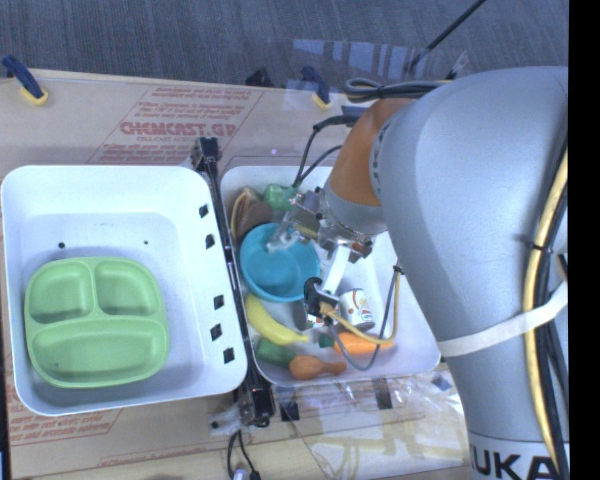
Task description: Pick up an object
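Note:
The right bin (pixel 410 353) holds a pile of small things. In it lie a blue bowl (pixel 272 271), a yellow banana (pixel 270 324), an orange carrot (pixel 316 366) and a second orange piece (pixel 360 345). My gripper (pixel 284 235) hangs low over the far rim of the blue bowl, reaching in from the right under the grey arm. Nothing can be seen held in it. A green toy (pixel 277 196) and a brown piece (pixel 245 212) lie just beyond the bowl, close to the gripper.
The left bin (pixel 100 193) holds a green divided plate (pixel 95 320) at its near left. A small white and red item (pixel 357 306) lies by the orange piece. The arm covers the right bin's right side. A black divider (pixel 220 268) separates the bins.

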